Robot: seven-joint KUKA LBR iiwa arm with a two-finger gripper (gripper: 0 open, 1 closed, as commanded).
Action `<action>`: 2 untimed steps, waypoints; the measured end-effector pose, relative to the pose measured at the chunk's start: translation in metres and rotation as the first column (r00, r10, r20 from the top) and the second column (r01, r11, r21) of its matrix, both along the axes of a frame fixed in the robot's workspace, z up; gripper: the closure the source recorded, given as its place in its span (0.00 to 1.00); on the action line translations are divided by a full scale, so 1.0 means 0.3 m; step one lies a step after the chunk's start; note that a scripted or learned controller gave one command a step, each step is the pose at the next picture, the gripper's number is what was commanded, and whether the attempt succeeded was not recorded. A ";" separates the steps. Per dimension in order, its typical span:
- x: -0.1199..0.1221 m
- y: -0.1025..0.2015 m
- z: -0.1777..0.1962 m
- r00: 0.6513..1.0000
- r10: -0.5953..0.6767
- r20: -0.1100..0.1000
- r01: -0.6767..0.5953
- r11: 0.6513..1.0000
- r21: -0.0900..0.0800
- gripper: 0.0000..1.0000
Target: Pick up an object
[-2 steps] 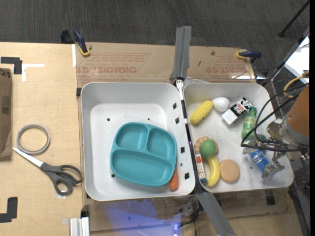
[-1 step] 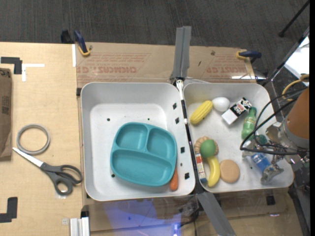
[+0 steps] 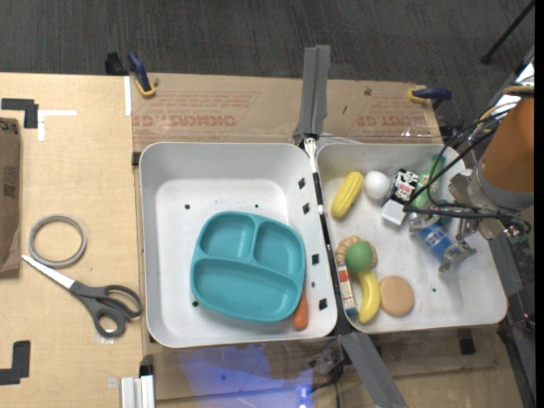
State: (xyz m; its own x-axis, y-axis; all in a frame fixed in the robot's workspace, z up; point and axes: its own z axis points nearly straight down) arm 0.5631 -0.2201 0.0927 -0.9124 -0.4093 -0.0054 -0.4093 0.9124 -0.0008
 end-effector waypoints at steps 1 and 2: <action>0.005 0.002 0.035 1.000 -0.004 0.005 0.004 1.000 0.002 1.00; 0.005 0.003 0.033 1.000 -0.003 0.005 0.003 1.000 0.003 0.00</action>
